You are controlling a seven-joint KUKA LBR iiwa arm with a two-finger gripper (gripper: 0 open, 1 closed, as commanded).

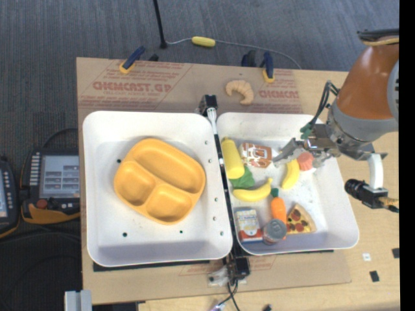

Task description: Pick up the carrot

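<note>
You will see two smooth, glossy white plastic bins (97, 193) on a matt brown board (162, 83) printed in red. The yellow divided tray (160, 180) looks like smooth, semi-gloss plastic. The carrot (278, 208), bananas (252, 192) and pizza slice (299, 219) look like glossy moulded plastic. The floor (58, 24) looks like rough grey carpet.

Arm (373, 89) cut off at right edge; pincer (305, 153) fingers too small to tell state.
</note>
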